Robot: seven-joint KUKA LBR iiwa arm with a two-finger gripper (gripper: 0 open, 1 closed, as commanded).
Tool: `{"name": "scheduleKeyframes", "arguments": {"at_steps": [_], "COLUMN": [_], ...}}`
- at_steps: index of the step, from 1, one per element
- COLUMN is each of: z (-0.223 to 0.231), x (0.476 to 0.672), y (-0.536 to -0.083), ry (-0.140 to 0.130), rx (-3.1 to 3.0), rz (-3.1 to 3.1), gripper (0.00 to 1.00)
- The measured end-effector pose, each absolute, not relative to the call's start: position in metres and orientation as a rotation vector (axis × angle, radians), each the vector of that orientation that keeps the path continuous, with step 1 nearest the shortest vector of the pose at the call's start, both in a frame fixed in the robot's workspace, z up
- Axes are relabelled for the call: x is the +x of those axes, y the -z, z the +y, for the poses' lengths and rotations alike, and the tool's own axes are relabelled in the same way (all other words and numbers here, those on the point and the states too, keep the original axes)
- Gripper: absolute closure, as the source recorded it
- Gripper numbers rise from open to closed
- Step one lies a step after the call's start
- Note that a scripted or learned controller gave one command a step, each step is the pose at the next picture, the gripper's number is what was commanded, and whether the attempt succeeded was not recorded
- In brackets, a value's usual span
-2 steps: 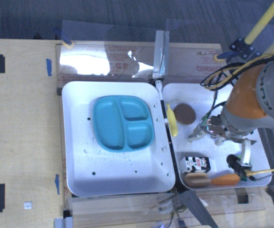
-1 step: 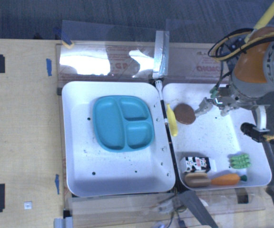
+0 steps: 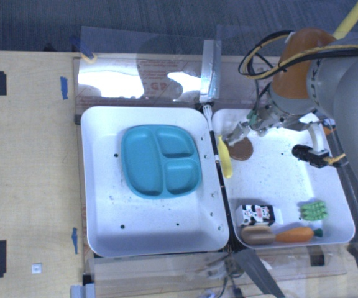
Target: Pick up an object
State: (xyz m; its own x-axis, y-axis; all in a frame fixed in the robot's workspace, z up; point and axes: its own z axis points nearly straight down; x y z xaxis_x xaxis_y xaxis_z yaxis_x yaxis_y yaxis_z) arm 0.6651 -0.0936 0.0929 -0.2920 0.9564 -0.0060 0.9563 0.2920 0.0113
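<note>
Pale wood counter (image 3: 30, 166), far left: black corner markings only, and nothing of the task lay on it.

Left bin (image 3: 98, 228): white and shallow. It held one teal divided plate (image 3: 160, 160), lying flat near the middle with three compartments.

Yellow banana-shaped piece (image 3: 225, 159): lay lengthwise just inside the left wall of the right bin (image 3: 278, 179).

Brown disc (image 3: 242, 149): round and flat, just beside the yellow piece on its right, in the right bin's far-left corner. Judged the likeliest target.

Hand (image 3: 238, 133): low over that same corner, its tip just above the brown disc and near the yellow piece. Contact could not be made out. Whether it was open or closed could not be told, and nothing was seen in its hold.

Near edge of the right bin: cow-patterned carton (image 3: 257, 215) with a tan bun (image 3: 257, 233) close below it. An orange carrot (image 3: 294, 234) lay to the right, with a green ridged piece (image 3: 314, 211) above it. All were well apart from the hand.

Arm (image 3: 303, 73): grey with an orange band, entering from the upper right.

Step in hand, as judged: the approach onto a target, with no grasp yet shown.

Next move, as judged: settle on one of the two neighbours. The disc lay flat and offered little to grip. The bin wall and the yellow piece left scant room beside it. A clean closing and a straight lift would then be needed.
</note>
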Motion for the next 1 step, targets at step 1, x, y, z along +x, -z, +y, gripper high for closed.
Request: {"name": "scheduleKeyframes", "arguments": {"at_steps": [1], "z": [-0.0916], "x": [0.6681], "y": [-0.1068], "ry": [-0.019], "rx": [1.854], "rz": [2.512], "gripper": [1.0]}}
